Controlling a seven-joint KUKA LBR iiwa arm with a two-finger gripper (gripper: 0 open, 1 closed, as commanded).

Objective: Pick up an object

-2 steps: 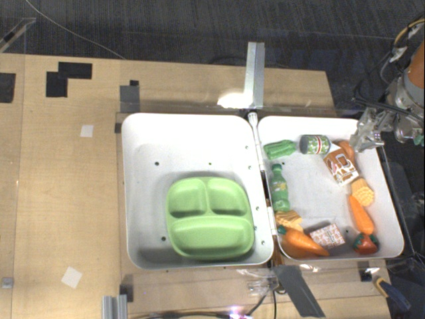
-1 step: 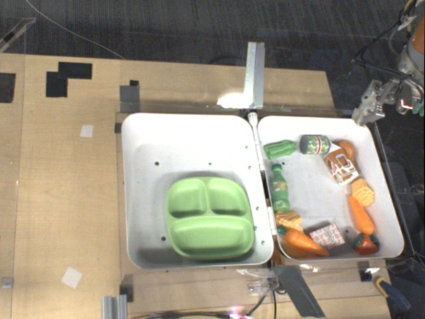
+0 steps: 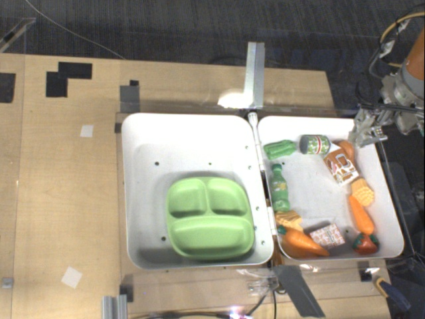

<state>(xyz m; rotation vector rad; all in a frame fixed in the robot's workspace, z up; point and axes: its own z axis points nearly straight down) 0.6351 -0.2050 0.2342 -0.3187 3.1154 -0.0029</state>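
Note:
The right bin (image 3: 312, 198) holds several toy foods. A green pod (image 3: 279, 149) and a small can with a red label (image 3: 314, 144) lie along its far wall. Beside them sits an orange-brown packet (image 3: 342, 167). A green bottle (image 3: 279, 188) lies against the left wall. Two carrots (image 3: 360, 216) (image 3: 302, 241), a small printed box (image 3: 327, 234) and a red piece (image 3: 366, 244) crowd the near end. My gripper (image 3: 367, 133) hangs over the bin's far right corner, just right of the packet, with nothing seen in it.
The left bin (image 3: 146, 171) holds a green divided plate (image 3: 209, 218) near its front. A metal post (image 3: 255, 72) rises behind the wall between the bins. Cables hang by the arm at the upper right.

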